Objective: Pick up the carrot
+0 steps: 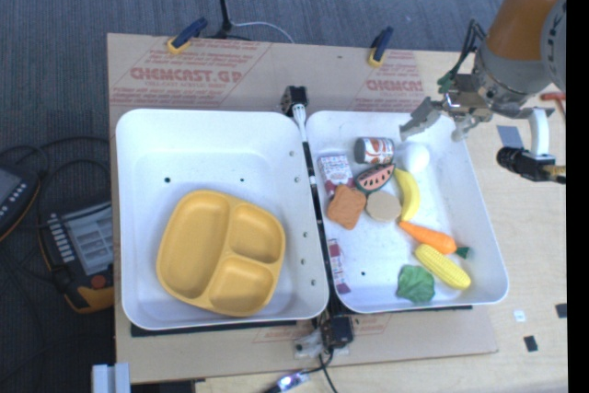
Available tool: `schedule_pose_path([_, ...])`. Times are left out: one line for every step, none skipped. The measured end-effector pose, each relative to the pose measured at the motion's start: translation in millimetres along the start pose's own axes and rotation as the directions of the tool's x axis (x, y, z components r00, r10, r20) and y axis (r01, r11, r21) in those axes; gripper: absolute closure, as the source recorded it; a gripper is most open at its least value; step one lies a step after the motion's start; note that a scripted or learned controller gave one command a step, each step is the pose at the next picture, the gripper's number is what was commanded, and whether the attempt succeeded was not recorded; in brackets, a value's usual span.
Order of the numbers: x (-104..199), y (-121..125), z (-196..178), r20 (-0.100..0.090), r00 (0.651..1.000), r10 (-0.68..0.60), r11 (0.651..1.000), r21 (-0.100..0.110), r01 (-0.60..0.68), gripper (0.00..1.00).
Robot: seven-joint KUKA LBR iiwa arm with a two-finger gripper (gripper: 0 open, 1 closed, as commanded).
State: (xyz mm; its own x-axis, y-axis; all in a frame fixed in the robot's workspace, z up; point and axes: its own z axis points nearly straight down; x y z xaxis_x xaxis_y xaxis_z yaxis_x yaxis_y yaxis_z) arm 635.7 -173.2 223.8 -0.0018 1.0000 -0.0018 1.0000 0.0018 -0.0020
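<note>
A: Camera view: the hand (pixel 440 118) hangs spread apart, grasping nothing, over the right bin (pixel 479 198).

B: And the carrot (pixel 428 236)?

A: One carrot, well below the hand, long axis slanting, green end toward lower right, just above the one corn cob (pixel 443 266).

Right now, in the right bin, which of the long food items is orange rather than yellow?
The carrot, lying between the banana and the corn cob. It alone is orange with a small green tip; the other two are yellow.

Hand (pixel 440 121) low, fingers splayed wide, holding nothing
</note>
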Motion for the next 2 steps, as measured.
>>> schedule_pose_path([8,-44,124,0.003,0.961,-0.276,0.961,-0.009,0.276,0.0])
schedule_pose_path([-4,-91,128,0.013,0.923,-0.385,0.923,-0.027,0.385,0.0])
